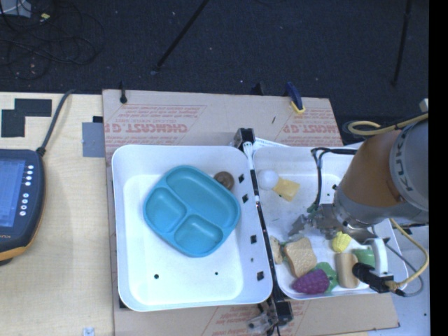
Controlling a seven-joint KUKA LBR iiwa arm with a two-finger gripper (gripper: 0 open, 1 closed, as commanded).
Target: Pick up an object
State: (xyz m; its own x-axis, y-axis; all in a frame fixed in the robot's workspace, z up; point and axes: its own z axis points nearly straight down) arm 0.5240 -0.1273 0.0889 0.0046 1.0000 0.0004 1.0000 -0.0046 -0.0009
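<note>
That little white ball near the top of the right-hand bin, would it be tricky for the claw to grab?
Probably. The white ball looks round and smooth, so it would likely roll away if nudged. It sits close to the bin wall beside a yellow wedge, which may crowd the gripper. It looks small, so probably light.

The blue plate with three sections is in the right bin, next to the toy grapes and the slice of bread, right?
Not quite. The camera view shows the blue plate with three sections lying in the left bin, apart from the toy food. The toy grapes and the slice of bread are in the right bin, where the arm reaches in.
</note>
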